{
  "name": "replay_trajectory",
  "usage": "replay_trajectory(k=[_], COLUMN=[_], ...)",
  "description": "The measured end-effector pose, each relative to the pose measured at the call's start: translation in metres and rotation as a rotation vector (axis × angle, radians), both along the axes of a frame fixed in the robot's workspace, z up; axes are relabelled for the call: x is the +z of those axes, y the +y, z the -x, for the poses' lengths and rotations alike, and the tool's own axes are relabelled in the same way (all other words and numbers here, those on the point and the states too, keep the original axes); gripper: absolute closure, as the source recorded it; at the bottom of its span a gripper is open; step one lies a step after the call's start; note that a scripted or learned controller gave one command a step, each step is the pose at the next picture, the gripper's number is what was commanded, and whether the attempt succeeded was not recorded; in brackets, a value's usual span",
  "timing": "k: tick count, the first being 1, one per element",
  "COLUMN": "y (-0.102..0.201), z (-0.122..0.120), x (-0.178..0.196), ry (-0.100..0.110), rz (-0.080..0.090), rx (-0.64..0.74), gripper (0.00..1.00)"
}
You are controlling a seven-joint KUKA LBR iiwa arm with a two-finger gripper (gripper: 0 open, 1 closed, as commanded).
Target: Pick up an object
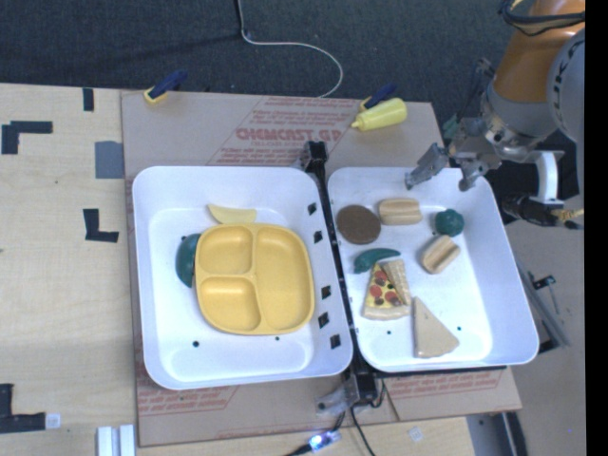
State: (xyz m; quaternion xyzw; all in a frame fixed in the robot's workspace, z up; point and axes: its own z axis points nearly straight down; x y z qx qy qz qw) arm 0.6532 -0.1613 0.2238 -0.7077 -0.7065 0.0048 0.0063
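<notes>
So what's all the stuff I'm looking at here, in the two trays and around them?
Divided plate: one, yellow, left bin.
Flat yellow piece: one, left bin, just behind the plate.
Dark green item: one, left bin, partly under the plate's left edge.
Brown disc: one, right bin, near the back left.
Bread rolls: two, tan, right bin, one beside the disc, one further right.
Teal ball: one, right bin, right side.
Green curved piece: one, right bin, above the pizza.
Pizza slice: one, red-topped, right bin.
Tan wedge: one, right bin, front.
Bins: two, white, left, right.
Clamps: two, yellow, behind the bins.
Gripper: one, grey, over the right bin's back edge, open and holding nothing.
</notes>
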Motion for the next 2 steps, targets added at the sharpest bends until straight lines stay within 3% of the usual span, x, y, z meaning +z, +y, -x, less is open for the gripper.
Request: replay_trajectory(k=[1, 2], y=[0.0, -0.005], z=[-0.002, -0.01], x=[0.01, -0.042], ry=[-0.014, -0.011], rz=[0.002, 0.003], rx=[0.003, 0.004], gripper=[0.0, 0.0])
